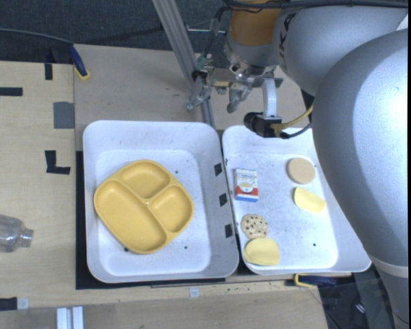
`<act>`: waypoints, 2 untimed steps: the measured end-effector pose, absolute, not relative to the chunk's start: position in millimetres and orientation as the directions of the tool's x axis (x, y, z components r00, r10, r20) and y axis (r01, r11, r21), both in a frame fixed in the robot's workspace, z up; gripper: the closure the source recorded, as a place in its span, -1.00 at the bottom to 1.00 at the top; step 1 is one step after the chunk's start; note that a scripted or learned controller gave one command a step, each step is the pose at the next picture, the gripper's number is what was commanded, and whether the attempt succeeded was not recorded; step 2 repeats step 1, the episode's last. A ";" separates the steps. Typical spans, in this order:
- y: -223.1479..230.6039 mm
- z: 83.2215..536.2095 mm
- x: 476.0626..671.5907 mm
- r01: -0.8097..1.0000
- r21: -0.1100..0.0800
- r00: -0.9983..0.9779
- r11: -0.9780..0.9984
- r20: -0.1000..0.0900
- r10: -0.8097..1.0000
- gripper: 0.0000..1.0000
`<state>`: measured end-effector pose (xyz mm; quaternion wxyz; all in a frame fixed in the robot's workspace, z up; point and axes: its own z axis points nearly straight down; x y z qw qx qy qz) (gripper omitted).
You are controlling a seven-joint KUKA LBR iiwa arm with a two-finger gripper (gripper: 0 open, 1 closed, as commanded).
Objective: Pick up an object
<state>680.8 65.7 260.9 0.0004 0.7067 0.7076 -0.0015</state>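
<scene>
The end effector (237, 94) is seen high behind the bins, apparently open and empty — a miss is risked: the cookie (253, 225) lies flat, touching the yellow piece (262, 251).

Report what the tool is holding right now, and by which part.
Nothing is held. The tool hangs above the bench behind both bins, with nothing between its fingers.

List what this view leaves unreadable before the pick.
- Gripper: finger state, too small and cluttered in the camera view.
- Small carton: its print, too small.
- Right bin: right side covered by the grey arm; anything under it is hidden.
- Clear bottle: cut off by the left edge.
- Yellow divided plate: fully seen.
</scene>
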 end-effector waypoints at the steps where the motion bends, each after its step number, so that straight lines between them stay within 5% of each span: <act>1: 65.9 271.0 680.8 1.000 -0.002 -0.002 0.002 -0.004 1.000 1.00; 2: 65.9 271.0 680.8 1.000 -0.002 -0.002 0.002 -0.004 1.000 1.00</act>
